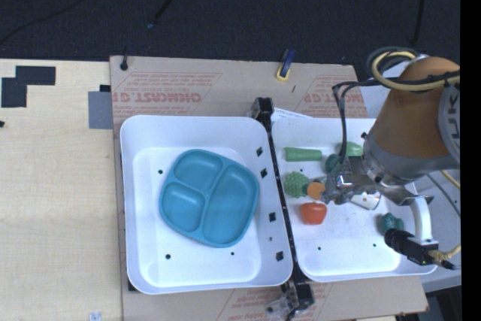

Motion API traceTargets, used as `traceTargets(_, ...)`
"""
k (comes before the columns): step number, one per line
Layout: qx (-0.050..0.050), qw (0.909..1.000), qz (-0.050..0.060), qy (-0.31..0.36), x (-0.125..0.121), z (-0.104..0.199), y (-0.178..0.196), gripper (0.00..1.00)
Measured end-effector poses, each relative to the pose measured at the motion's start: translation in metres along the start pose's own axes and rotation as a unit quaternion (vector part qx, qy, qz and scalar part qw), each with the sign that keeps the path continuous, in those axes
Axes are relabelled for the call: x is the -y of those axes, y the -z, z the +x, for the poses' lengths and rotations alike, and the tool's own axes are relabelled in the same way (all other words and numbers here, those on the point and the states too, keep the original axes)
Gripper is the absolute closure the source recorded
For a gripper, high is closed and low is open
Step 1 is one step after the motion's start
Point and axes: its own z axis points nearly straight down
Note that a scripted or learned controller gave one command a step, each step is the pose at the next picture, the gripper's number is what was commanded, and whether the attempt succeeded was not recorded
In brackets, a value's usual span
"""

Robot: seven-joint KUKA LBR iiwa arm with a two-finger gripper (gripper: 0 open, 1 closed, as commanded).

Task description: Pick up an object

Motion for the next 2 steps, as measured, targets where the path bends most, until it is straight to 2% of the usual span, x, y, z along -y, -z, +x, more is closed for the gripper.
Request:
traceTargets(1, 0.000, 1.0000, -0.001, -0.001, 0.002, -0.017, 0.008, 1.00)
traceTargets(2, 0.000, 1.0000, 0.001, -0.002, 0.006, -0.012, -0.007, 1.00)
